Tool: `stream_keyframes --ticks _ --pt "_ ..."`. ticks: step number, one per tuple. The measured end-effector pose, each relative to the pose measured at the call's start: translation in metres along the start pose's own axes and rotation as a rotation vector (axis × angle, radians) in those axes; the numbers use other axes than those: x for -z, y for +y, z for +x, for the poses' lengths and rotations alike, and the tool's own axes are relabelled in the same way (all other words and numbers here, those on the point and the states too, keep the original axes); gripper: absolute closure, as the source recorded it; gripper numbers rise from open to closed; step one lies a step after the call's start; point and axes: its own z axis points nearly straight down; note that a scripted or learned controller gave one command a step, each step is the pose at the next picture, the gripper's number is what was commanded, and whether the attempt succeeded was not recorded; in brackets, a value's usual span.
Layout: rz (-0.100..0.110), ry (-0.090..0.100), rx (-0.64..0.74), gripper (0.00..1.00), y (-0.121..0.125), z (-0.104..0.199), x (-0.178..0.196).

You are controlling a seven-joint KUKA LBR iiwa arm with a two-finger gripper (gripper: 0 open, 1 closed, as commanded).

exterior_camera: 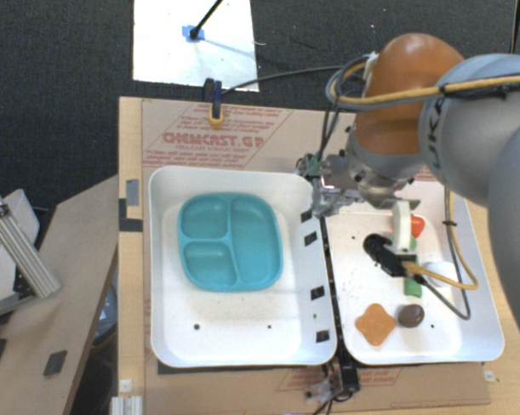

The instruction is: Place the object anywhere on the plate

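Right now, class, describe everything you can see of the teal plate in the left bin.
The teal plate is a rounded rectangle of smooth, plastic-looking material, moulded into three compartments: one long one on the right side and two smaller ones stacked on the left. It lies flat, right way up, on the floor of the left bin, towards the bin's far half. Nothing rests in its compartments, and it touches just the bin floor.
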Motion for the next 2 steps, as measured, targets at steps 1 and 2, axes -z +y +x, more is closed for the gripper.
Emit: stream_keyframes --ticks 1,2 --pt "-0.001 0.000 0.000 1.00 -0.001 0.052 -0.007" --pt "0.000 0.000 -0.001 1.00 0.005 0.103 -0.023"
